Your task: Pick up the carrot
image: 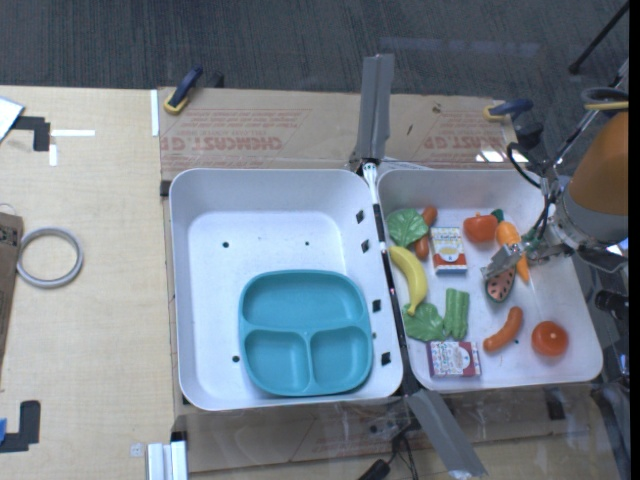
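1. The small orange carrot with a green top (508, 234) lies in the right shallow white bin (580, 313), beside a red-orange pepper (481, 227)
2. The metal claw (512, 263) sits just below the carrot, touching it; whether it grips cannot be told

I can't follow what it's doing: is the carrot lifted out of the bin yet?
Cannot tell. The carrot shows inside the right bin beside the hand, but lifted or resting isn't clear.

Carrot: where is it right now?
In the camera view, the carrot lies in the right bin, upper right, beside the tomato, at the gripper.
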